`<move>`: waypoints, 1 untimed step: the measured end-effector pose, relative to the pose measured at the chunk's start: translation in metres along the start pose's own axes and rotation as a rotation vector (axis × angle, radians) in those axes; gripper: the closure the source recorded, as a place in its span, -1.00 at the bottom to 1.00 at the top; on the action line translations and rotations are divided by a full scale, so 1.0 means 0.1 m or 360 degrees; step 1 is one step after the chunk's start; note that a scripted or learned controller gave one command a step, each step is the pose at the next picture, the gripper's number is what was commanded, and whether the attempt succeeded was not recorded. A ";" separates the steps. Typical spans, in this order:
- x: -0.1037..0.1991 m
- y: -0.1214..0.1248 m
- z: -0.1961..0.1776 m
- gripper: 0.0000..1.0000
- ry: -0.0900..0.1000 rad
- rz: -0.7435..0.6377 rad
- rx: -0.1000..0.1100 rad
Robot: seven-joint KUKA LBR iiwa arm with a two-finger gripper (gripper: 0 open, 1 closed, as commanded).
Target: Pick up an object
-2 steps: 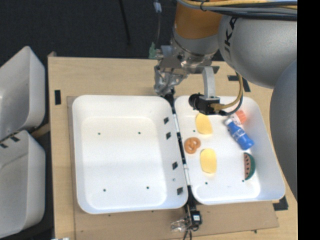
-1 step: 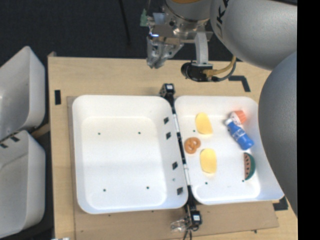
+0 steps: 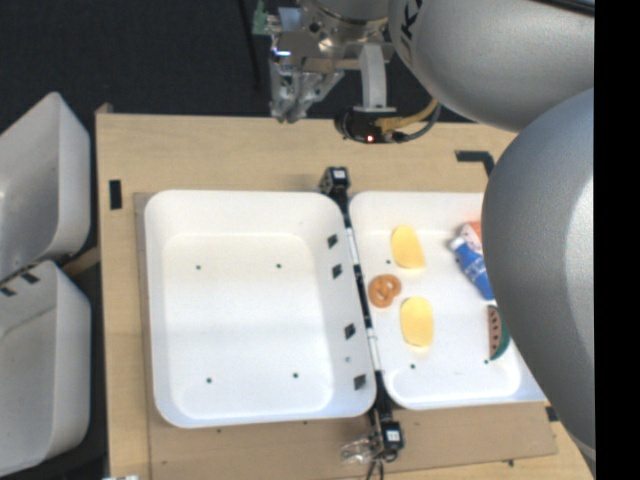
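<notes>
The right bin (image 3: 440, 393) holds two yellow oval pieces (image 3: 407, 247) (image 3: 417, 322) with a small brown ring-shaped piece (image 3: 384, 289) between them. A blue and red tube (image 3: 472, 259) lies near the bin's right side. A red and green slice (image 3: 497, 333) is partly hidden by the arm. My gripper (image 3: 288, 103) hangs high above the bench's far edge, beyond both bins and well away from every object. Nothing shows in it.
The left bin (image 3: 170, 268) sits beside the right one, with black clips (image 3: 352, 298) along their shared rim. The grey arm (image 3: 540, 218) covers the right side of the right bin. Two white containers (image 3: 35, 268) stand off the bench at the left.
</notes>
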State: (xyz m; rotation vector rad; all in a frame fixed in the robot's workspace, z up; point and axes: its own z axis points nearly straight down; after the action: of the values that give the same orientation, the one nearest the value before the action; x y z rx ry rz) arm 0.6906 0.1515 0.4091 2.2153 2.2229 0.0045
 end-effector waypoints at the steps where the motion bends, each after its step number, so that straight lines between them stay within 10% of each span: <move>1: 0.33 -0.01 0.00 1.00 0.0000 0.0000 0.0002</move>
State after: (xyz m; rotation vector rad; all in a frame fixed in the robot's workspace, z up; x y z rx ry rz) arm 0.6897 0.1845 0.4094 2.2157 2.2239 0.0035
